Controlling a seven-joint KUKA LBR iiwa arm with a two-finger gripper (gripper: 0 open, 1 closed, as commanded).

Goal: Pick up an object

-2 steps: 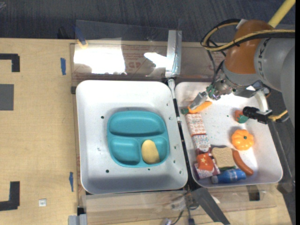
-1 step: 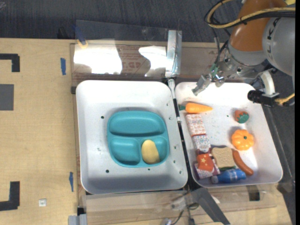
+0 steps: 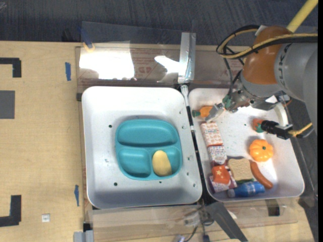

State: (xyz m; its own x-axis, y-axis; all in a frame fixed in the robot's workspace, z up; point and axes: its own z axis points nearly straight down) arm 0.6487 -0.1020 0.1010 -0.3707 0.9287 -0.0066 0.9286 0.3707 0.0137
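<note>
Two-finger gripper poised at the far-left corner of the shallow white right bin, just beside a small orange toy; finger spread cannot be told. Risk: fingers striking the bin wall, toy slipping.

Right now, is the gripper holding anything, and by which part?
Cannot be told. The gripper sits low at the far left corner of the right bin, right beside a small orange item, but any hold is too small and blurred to confirm.
</note>
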